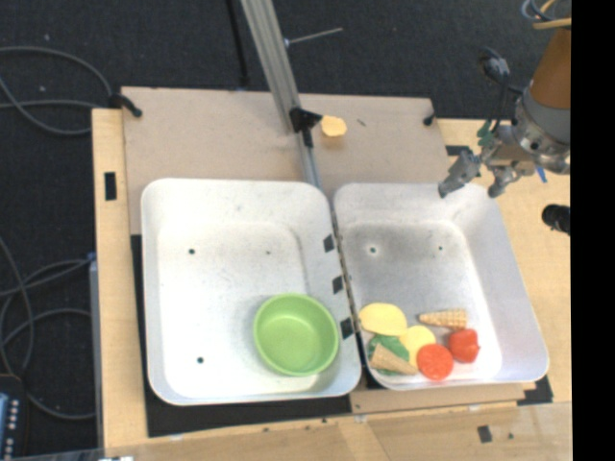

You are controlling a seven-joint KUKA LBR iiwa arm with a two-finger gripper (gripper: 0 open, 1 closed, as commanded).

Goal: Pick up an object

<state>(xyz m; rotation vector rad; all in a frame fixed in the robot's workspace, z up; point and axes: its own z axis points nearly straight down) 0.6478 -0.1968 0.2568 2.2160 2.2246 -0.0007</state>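
- The objects to pick lie clustered in the near corner of the right bin (480, 257): a yellow oval piece (382, 318), a smaller pale yellow round piece (418, 339), two red tomato-like pieces (434, 361) (464, 345), a waffle cone (443, 319) lying on its side, a second cone-shaped piece (392, 358) and a bit of green (384, 345) under the yellow ones.
- These pieces touch or overlap one another; the far half of the right bin is bare white, with grey scuffing.
- A light green bowl (296, 333) sits upright in the near right part of the left bin (192, 257), close to the wall between the bins.
- The gripper (478, 178) hangs over the far right corner of the right bin, well apart from the cluster; its two fingers are spread apart with nothing between them.
- The arm (550, 75) enters from the right, showing its orange band above the wrist.
- On the worktop (211, 133) beyond the bins lies a small yellow piece (333, 126), just beside a slanting aluminium rail (269, 41).
- Dark cables (38, 75) run over the black floor to the left.
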